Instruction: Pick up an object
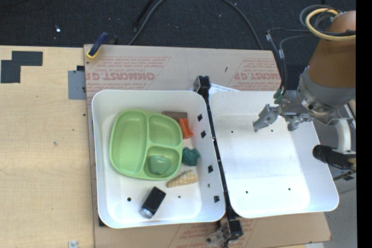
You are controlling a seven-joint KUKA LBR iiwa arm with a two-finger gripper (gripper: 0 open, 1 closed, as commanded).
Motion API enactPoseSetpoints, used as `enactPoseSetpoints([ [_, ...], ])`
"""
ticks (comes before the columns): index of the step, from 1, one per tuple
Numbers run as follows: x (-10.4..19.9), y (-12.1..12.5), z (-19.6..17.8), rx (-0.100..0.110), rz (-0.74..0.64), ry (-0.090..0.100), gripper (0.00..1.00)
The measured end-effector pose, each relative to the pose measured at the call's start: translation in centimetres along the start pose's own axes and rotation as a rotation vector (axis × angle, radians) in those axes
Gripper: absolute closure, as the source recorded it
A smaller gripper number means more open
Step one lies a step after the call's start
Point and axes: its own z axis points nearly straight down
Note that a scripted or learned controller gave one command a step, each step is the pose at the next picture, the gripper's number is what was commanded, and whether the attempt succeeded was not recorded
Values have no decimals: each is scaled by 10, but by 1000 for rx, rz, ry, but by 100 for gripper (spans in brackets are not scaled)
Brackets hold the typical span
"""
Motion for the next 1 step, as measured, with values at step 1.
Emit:
enactPoseSetpoints([
  [1, 0, 0, 0, 0, 0, 0, 0],
])
